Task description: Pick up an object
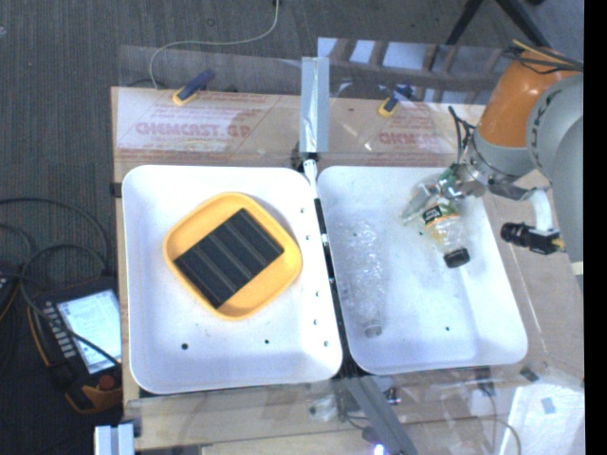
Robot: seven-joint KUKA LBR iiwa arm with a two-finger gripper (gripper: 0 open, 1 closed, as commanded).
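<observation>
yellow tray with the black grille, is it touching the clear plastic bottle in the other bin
Apart. The camera view shows the yellow tray in the left bin and the clear bottle in the right bin, with the bins' rims between them.

Bench point(142, 136): pale brown top printed with red lettering, seen from above.
Left bin point(152, 349): white and shallow, resting on the bench.
Right bin point(493, 335): white, just beside the left bin.
Clamps: a blue-and-yellow clamp point(193, 86) at the far edge, a second clamp point(392, 101) to its right.
</observation>
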